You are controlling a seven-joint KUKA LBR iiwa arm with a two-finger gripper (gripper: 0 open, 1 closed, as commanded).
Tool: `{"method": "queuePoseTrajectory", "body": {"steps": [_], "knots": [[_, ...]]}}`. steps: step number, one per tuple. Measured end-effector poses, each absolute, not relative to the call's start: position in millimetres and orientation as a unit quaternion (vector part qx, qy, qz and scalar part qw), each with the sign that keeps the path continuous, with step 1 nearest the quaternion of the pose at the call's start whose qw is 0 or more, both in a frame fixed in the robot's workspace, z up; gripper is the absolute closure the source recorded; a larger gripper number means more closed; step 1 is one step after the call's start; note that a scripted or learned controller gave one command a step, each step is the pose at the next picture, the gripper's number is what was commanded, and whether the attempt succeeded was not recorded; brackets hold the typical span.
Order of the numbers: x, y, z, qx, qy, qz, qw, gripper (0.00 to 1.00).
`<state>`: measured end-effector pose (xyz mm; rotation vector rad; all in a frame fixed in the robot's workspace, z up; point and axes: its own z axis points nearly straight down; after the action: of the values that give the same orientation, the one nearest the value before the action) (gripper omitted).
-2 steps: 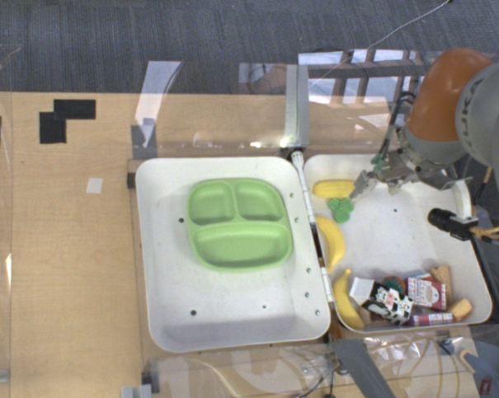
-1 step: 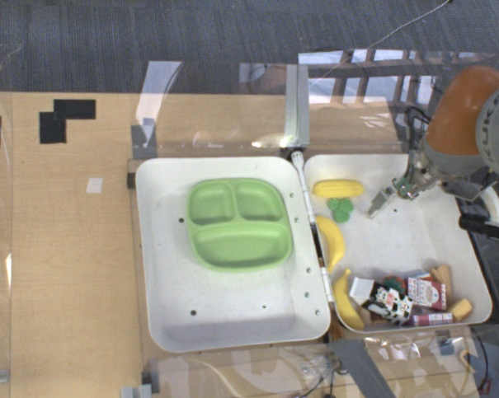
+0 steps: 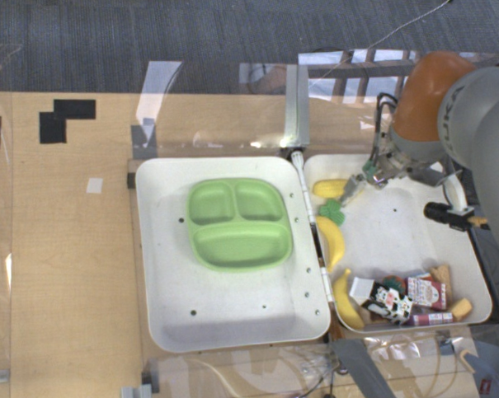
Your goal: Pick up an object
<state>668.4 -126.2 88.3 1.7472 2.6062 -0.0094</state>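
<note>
Gripper [image 3: 354,186] sat low over right bin [image 3: 399,229], upper left area, tip just beside banana [image 3: 327,187]; finger state could not be told. Two more bananas [image 3: 334,241] lay along bin's left wall. Green piece [image 3: 332,212] lay between upper bananas. Packets [image 3: 402,299] were clustered at bin's near edge. Green tray [image 3: 236,223] rested in left bin [image 3: 168,321]. Both bins stood on worktop [image 3: 63,268].

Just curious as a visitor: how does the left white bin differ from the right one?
The left bin holds one thing, a green divided plate; the right bin holds several: bananas along its left wall and small packages at its near edge. The gripper reaches into the right bin, not the left bin. Both are shallow, white and set side by side.
</note>
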Motion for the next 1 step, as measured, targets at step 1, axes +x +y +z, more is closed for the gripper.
{"method": "queuePoseTrajectory", "body": {"steps": [1], "knots": [[668.4,-126.0,88.3,0.557,0.831,-0.0029,0.002,0.0]]}}
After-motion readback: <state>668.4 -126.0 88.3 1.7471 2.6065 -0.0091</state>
